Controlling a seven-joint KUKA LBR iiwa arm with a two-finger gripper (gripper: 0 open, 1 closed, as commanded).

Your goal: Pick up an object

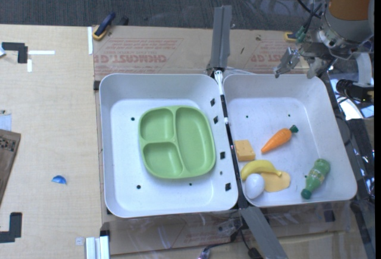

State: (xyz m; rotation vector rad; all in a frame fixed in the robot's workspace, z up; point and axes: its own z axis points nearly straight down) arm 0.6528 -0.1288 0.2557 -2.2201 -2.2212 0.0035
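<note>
I see my gripper (296, 64) hovering over the right bin's (333, 103) far rim at about one o'clock, fingers spread apart and holding nothing. Toward five o'clock in that bin lie the carrot (278, 139), cheese cube (244, 149), banana (260, 168), egg (254, 186) and green bottle (315, 178). The left bin (113, 133) holds a green divided plate (177, 142).
</note>
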